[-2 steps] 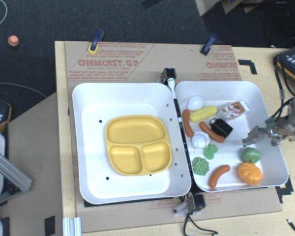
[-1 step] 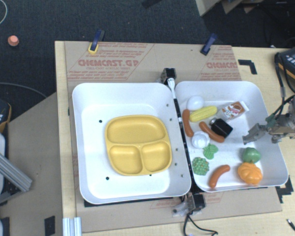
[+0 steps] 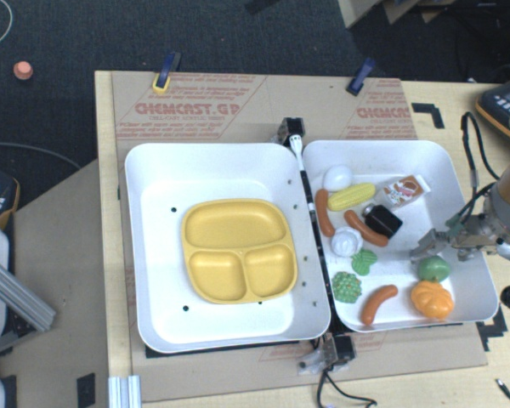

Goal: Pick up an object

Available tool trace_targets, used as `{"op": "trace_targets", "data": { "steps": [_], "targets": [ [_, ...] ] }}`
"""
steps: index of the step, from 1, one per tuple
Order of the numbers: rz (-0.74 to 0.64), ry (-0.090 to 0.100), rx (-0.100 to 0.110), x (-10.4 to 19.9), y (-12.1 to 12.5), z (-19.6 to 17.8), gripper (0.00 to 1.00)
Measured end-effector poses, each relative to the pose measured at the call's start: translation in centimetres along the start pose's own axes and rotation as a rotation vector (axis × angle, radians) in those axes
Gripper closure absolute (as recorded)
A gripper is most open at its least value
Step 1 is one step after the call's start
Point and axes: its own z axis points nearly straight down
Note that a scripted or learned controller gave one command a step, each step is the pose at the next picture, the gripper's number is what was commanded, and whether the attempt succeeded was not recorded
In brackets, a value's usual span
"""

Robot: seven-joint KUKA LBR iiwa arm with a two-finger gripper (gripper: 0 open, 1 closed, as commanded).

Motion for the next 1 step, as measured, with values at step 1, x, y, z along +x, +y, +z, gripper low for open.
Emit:
{"op": "trace_targets", "data": {
  "steps": [1],
  "targets": [
    [0.0,0.0,0.0,-0.64,0.27,6.04,0.0]
  ]
}}
